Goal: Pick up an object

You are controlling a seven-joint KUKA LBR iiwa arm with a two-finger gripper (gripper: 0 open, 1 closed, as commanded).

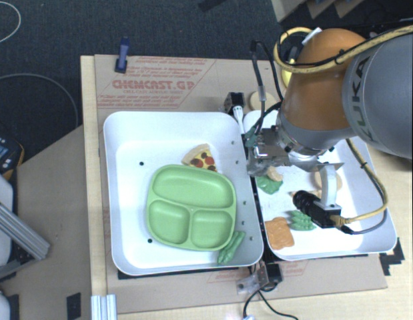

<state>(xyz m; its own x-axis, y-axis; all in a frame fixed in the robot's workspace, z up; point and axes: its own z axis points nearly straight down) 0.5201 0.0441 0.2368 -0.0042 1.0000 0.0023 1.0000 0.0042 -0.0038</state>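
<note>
My gripper (pixel 262 160) hangs below the orange-banded wrist, low over the left edge of the right bin (pixel 366 242). Just beneath it lie a green leafy toy (pixel 267 185) and a small beige piece (pixel 277 175); whether it touches them I cannot see. Nearer the front of that bin sit an orange toast-like piece (pixel 279 232) and a green toy (pixel 301 221). The left bin (pixel 126 139) holds a green divided plate (pixel 191 207), a pizza slice (pixel 201 157) behind it, and a green pea pod (pixel 230 247) at the plate's front right corner.
The arm's body covers the back of the right bin. A black part (pixel 314 209) on a yellow cable and a white piece (pixel 328 185) hang over that bin's middle. The ridge between the bins runs right by the gripper.
</note>
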